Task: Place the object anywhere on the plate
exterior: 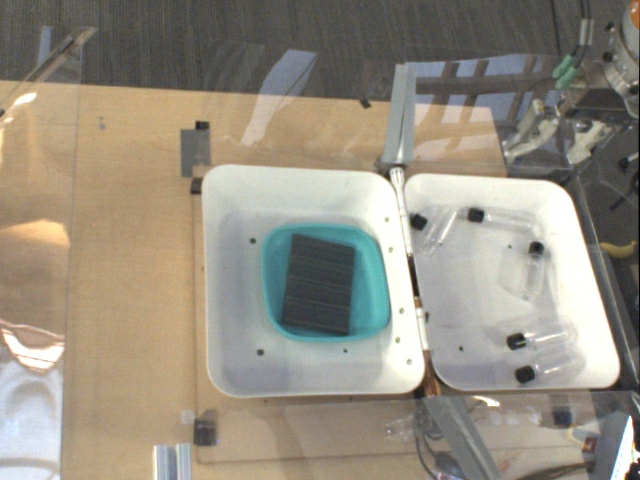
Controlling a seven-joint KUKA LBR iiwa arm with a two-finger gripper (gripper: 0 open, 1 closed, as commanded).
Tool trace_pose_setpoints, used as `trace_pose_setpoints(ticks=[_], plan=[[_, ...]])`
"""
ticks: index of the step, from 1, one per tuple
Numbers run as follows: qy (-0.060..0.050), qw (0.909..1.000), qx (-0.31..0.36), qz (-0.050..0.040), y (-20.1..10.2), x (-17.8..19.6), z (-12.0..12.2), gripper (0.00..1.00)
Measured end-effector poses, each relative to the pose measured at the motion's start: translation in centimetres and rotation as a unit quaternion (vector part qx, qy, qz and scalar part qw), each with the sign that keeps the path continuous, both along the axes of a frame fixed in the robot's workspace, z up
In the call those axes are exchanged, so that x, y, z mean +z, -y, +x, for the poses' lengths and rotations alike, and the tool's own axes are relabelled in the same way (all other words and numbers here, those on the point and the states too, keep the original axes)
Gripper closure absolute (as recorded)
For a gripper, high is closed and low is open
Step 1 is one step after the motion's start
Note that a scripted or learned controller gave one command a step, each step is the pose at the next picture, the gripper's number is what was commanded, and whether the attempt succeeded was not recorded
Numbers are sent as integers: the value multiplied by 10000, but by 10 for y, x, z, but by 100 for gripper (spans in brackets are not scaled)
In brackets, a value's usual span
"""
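- The dark grey ribbed rectangular block [320, 284] lay flat on the teal square plastic plate [373, 303], its long side running nearly top to bottom with a slight tilt.
- The block sat roughly in the plate's middle, with a band of bare teal showing on all four sides, widest on the right.
- The plate rested on the floor of the left shallow white bin [230, 298], set a little right of centre; bare white floor lay open to its left and below it.
- The plate's right edge came near the wall shared with the right shallow white bin [570, 268].
- In that right bin lay several clear plastic vials with black caps [530, 342], scattered: some near the upper left corner, one by the right side, two near the bottom right.
- The middle of the right bin's floor was open.
- Both bins stood on the light wooden bench [120, 268].
- Grey arm hardware [600, 88] showed at the upper right, beyond the bins; its fingers could not be made out.
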State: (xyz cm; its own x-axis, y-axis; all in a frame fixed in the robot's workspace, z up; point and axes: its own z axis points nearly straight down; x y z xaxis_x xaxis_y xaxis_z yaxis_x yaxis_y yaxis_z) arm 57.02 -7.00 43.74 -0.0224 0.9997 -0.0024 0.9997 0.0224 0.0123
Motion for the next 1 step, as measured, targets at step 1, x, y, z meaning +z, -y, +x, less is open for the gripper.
trace_pose_setpoints(ticks=[1], plan=[[-2, 9983, -577, -4, 81, 0, -50, 0]])
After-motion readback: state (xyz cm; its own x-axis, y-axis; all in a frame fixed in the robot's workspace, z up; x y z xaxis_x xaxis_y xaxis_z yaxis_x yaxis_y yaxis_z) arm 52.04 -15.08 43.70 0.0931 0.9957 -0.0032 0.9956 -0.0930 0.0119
